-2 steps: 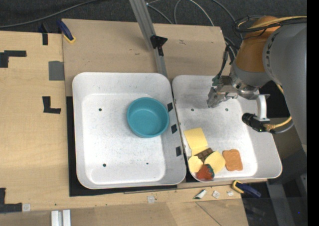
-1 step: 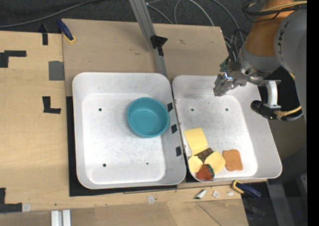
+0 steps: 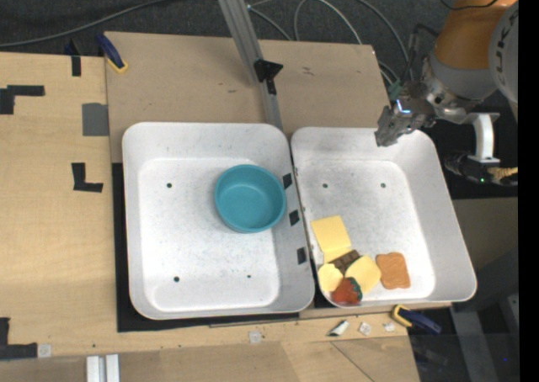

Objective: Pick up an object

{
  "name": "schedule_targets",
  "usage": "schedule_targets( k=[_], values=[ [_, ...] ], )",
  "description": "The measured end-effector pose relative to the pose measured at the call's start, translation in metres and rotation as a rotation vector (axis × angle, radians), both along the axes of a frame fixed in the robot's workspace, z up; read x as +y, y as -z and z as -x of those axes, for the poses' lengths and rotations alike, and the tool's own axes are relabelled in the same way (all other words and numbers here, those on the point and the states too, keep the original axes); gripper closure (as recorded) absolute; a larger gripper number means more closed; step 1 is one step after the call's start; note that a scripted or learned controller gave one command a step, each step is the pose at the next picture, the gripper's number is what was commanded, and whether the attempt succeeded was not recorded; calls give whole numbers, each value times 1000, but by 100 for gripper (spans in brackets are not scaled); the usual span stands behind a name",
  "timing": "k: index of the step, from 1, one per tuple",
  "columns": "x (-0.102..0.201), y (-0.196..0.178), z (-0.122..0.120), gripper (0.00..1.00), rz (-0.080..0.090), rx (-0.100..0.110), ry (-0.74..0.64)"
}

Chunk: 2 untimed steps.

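And here we are with the pincer (image 3: pixel 392 131) hanging over the far rim of the right bin (image 3: pixel 421 161), up at its top corner, with nothing between its tips as far as this angle lets on; whether it is spread or closed I cannot tell, the tips read as one dark lump against the white. The candidates sit well apart from it, down at the near end of that same bin: a pale yellow block (image 3: pixel 331 234), a second yellow piece (image 3: pixel 365 271) just below it, a dark brown bit (image 3: pixel 345 259) wedged between the two, a red item (image 3: pixel 345 292) touching the lower yellow one, and an orange-brown biscuit-like piece (image 3: pixel 392 270) standing a little to the side. Over in the left bin (image 3: pixel 152 170) a blue bowl (image 3: pixel 248 197) sits alone, open side up. The clean play, I'd say, is the orange-brown piece or the upper yellow block, since each has free edges; the red one is hemmed in and a descent there risks shoving the neighbours. Travel across above the bin, line the tips across the narrow side, come straight down, close, then lift slowly to check the grip. The bowl's rim is a fair alternative.
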<state>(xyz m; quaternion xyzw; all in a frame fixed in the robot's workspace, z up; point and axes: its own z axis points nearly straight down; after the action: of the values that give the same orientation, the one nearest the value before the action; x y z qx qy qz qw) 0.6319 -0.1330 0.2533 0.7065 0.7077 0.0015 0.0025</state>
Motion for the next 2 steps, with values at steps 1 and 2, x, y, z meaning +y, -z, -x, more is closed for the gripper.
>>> schedule_targets(
  k=[1, 2],
  values=[
    [0, -46, -1, 100, -1, 1, 0],
    [52, -32, 13, 100, -2, 8, -4]
  ],
)
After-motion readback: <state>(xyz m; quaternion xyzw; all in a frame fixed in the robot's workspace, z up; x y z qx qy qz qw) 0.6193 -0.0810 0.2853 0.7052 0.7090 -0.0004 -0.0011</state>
